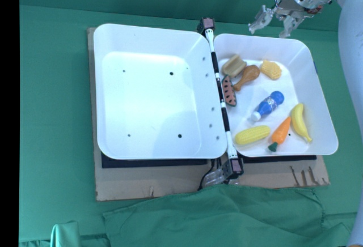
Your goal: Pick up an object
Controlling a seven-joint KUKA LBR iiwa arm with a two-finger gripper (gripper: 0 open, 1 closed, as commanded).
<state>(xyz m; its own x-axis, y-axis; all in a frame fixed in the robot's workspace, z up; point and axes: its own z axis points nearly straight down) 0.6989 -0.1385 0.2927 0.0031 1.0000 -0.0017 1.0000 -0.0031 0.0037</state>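
My gripper (271, 24) hangs above the far rim of the right bin (320, 121), open, with nothing between its fingers. Below it in the right bin lie a brown bread piece (233, 64), a chicken drumstick (247, 76), a yellow waffle-like piece (271, 69), a watermelon slice (228, 93), a blue and white bottle (268, 105), a corn cob (252, 135), a carrot (279, 133) and a banana (300, 122). All lie apart from the gripper.
The left bin (113, 42) sits beside the right one, split by a black and white divider bar (219, 90). Both rest on a cardboard sheet (113, 186). Green cloth (227, 217) is bunched at the front edge.
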